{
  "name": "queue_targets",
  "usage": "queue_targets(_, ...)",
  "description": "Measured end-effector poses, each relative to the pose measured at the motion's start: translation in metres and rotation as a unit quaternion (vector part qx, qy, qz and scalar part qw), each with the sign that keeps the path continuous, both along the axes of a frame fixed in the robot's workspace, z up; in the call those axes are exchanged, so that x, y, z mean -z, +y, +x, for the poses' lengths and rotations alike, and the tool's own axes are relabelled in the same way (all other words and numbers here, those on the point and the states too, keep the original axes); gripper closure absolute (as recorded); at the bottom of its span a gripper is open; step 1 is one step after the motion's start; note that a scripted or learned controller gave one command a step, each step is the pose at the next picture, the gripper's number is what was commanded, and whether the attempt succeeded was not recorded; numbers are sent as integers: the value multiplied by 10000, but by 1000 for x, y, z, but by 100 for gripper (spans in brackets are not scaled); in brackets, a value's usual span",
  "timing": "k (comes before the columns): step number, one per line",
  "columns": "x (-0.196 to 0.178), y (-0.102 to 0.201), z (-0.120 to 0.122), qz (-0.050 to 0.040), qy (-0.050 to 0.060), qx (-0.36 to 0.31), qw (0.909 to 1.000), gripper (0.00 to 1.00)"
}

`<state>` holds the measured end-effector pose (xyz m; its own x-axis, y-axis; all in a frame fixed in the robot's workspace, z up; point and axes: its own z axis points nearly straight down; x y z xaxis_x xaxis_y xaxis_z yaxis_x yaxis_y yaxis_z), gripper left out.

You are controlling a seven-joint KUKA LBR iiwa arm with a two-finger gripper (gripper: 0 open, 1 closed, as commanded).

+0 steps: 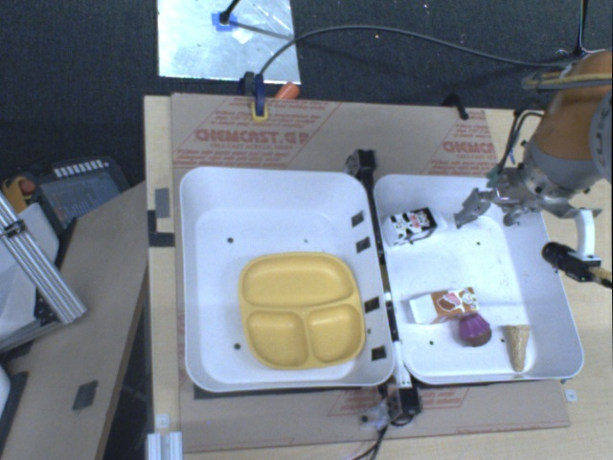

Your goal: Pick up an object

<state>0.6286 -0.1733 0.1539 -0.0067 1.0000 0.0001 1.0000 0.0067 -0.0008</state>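
One fixed camera looks down on the bench (pixel 306 123) from above, tilted so it views from the near side toward the far side. The far floor lies at the top of the picture and the near bench edge at the bottom. It sits high enough to take in both bins whole: the left bin (pixel 206 257) sits about mid-picture, the right bin (pixel 536 286) toward the right edge. Some surroundings also fall within view, with a side table (pixel 86 286) at the left and dark carpet (pixel 431 8) beyond. The arm (pixel 570 127) enters at the right, cut off by the picture's edge.
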Motion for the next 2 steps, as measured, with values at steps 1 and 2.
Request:
queue_targets(1,43,-2,-6,-1,2,25,10000,0)
queue_targets(2,30,-2,-4,-10,-31,19,10000,100)
